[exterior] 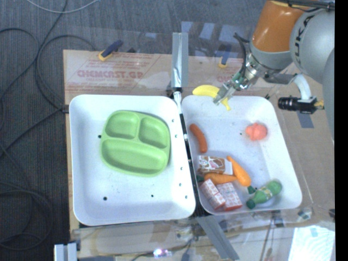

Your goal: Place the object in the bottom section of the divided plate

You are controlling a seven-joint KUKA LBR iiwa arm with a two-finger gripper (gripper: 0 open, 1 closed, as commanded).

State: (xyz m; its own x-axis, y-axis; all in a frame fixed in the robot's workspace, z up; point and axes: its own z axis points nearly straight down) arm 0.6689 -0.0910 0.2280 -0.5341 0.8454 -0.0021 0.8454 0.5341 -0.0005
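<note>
Yellow toy banana (pixel 206 91) seen at top rim of right bin (pixel 283 129), smooth, curved, glossy. Long axis laid roughly left-right across view; one end pointed left toward divider between bins, other end met by gripper (pixel 224 98). Fingers seen narrowed on banana's right end, banana pinched between them. Green divided plate (pixel 136 143) seen in left bin (pixel 87 200), well apart from banana; its large bottom section faced toward view's lower edge.
</note>
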